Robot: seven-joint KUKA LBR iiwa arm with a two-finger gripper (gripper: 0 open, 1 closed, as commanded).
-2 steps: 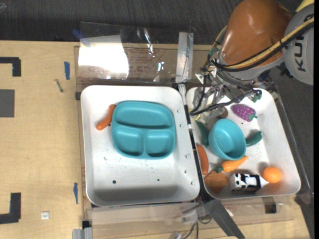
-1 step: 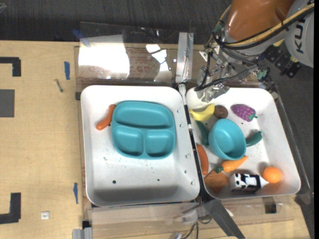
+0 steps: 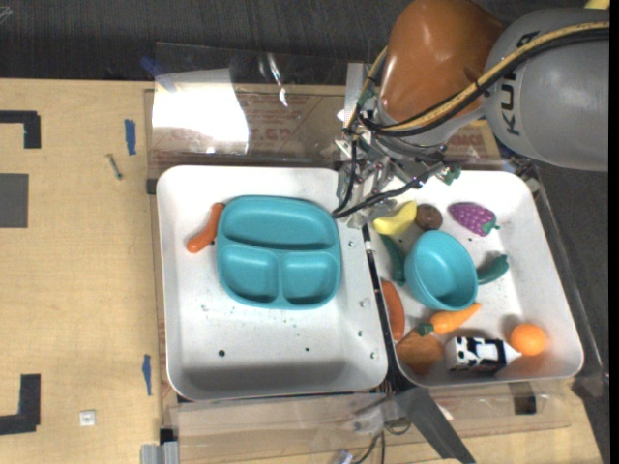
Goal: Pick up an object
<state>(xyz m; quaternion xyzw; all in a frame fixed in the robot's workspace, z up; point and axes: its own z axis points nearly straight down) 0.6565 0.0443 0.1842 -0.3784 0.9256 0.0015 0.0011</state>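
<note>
A yellow toy banana (image 3: pixel 397 220), curved and small, lies at the upper left of the right bin (image 3: pixel 556 288), beside a teal bowl (image 3: pixel 442 270), purple grapes (image 3: pixel 472 217) and an orange (image 3: pixel 528 338). The left bin (image 3: pixel 184 288) holds a teal divided plate (image 3: pixel 279 250). The banana sits just below the gripper (image 3: pixel 372 177), whose jaw state I cannot tell.

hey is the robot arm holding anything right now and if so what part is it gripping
It cannot be told. The gripper hangs over the right bin's upper left corner, just above the yellow banana, and its tip is hidden behind cables.
</note>
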